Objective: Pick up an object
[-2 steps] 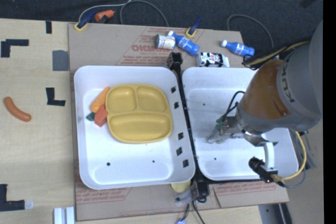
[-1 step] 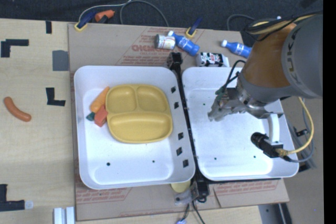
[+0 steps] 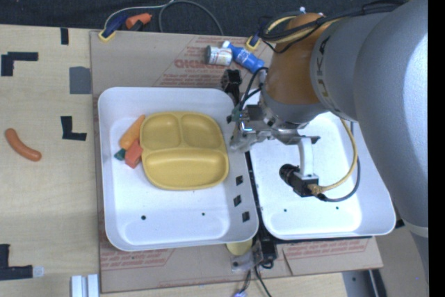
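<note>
A yellow divided plate (image 3: 184, 149) lies in the left white bin (image 3: 167, 226). An orange carrot-like toy (image 3: 130, 132) rests against the plate's left edge, with a small red and green piece (image 3: 131, 156) just below it. My gripper (image 3: 241, 127) hangs low over the upper part of the rim between the two bins, just right of the plate's top right corner. The grey arm and its orange band (image 3: 295, 73) cover much of the right bin (image 3: 320, 212). I see nothing held at the gripper.
A black cable fitting (image 3: 299, 181) dangles from the wrist over the right bin. A small blue and white bottle (image 3: 233, 55) lies on the cardboard behind the bins. A sausage toy (image 3: 22, 145) sits on the bench at far left, and an orange-handled clamp (image 3: 125, 23) at the back.
</note>
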Available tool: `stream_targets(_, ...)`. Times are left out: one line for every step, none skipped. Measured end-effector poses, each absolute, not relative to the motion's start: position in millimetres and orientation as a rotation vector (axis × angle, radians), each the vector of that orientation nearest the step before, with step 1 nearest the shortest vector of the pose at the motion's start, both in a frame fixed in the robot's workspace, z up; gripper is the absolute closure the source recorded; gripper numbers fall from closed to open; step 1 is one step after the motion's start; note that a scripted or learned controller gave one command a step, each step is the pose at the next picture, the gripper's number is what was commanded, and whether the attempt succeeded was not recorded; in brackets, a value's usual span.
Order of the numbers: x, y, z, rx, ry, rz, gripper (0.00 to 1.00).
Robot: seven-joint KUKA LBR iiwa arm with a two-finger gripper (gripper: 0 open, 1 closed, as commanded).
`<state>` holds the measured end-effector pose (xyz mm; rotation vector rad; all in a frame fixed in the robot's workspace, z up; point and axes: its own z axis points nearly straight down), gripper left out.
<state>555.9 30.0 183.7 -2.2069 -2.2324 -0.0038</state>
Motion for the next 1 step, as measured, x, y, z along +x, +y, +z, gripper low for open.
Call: stream_targets(544.0,-6.4,202.1,-2.223,-2.220,0.001,1.00)
